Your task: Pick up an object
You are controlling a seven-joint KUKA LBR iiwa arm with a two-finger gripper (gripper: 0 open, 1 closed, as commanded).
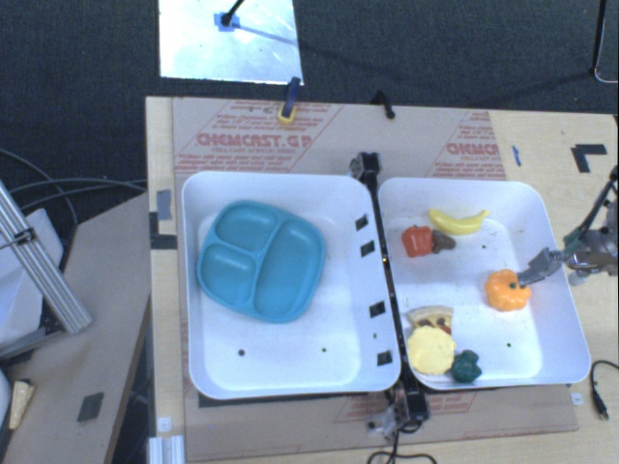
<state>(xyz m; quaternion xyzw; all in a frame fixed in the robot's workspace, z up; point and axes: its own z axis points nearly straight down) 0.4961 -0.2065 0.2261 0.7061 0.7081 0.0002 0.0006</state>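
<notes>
Orange toy fruit (507,291) lies near the right wall of the right bin (556,249), and the end effector (537,269) sits at its upper right edge, touching or just beside it; whether it is open or closed cannot be told. Elsewhere in that bin are a yellow banana (457,221), a red and brown piece (424,242), a pale yellow piece (431,349) and a small green piece (466,366). The left bin (222,356) on the desk (261,138) holds a blue divided plate (261,260).
</notes>
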